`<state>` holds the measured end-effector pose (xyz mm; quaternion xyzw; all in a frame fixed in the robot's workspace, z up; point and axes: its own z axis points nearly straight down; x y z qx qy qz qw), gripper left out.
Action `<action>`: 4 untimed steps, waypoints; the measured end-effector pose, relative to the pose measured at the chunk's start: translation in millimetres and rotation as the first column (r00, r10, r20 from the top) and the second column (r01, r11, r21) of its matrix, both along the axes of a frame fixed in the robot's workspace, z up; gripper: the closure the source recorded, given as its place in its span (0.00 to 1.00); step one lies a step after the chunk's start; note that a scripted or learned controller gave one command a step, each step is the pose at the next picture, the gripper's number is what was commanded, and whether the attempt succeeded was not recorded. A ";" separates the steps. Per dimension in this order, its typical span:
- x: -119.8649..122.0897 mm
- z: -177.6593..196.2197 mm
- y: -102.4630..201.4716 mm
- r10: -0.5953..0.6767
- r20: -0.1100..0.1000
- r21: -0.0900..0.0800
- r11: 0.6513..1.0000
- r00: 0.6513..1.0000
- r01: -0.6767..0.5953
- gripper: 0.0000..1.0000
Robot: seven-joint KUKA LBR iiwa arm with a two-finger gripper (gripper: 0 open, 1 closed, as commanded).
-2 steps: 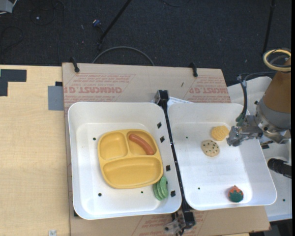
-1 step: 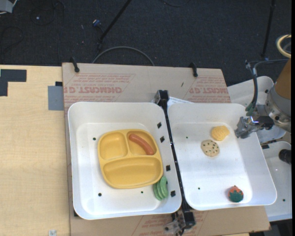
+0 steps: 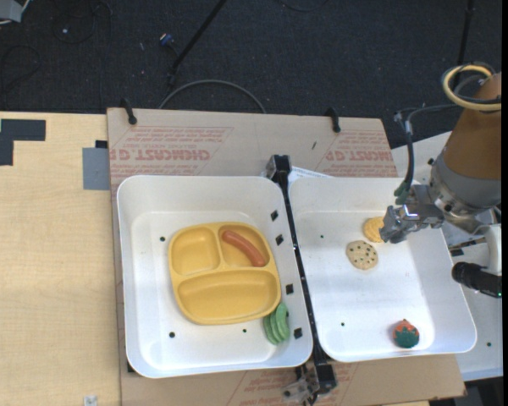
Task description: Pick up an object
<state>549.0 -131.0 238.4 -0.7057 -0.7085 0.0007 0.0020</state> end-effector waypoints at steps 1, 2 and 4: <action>-0.5 7.8 51.4 0.001 0.001 0.000 1.000 1.000 -0.001 1.00; -2.6 -2.4 95.7 0.000 -0.001 0.000 1.000 1.000 0.000 1.00; -4.2 3.1 210.0 0.001 0.001 -0.001 1.000 1.000 -0.001 1.00</action>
